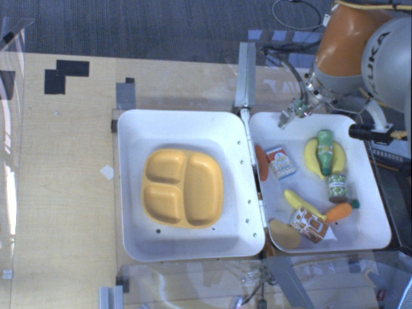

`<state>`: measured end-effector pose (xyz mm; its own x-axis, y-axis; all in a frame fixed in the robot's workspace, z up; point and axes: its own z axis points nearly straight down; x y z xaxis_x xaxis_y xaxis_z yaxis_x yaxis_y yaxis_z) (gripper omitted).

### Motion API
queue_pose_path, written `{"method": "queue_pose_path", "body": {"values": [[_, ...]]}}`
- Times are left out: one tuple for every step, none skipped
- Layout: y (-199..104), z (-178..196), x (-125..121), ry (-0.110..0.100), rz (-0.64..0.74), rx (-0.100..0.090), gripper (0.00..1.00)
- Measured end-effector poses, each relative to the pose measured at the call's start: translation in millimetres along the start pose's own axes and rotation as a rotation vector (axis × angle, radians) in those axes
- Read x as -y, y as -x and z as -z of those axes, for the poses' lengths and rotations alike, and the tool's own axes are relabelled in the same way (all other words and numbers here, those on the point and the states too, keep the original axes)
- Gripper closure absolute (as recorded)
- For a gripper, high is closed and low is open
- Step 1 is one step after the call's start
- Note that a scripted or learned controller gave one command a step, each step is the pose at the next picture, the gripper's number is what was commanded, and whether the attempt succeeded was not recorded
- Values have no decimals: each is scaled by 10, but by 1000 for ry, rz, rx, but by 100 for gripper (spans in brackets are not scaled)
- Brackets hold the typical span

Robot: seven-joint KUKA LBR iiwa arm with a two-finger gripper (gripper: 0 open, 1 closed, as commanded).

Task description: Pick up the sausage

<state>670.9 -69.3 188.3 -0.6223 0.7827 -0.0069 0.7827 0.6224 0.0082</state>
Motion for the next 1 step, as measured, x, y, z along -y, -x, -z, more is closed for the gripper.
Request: {"method": "queue_pose_path", "body": {"values": [[1, -4, 3, 0, -1, -1, 0]]}}
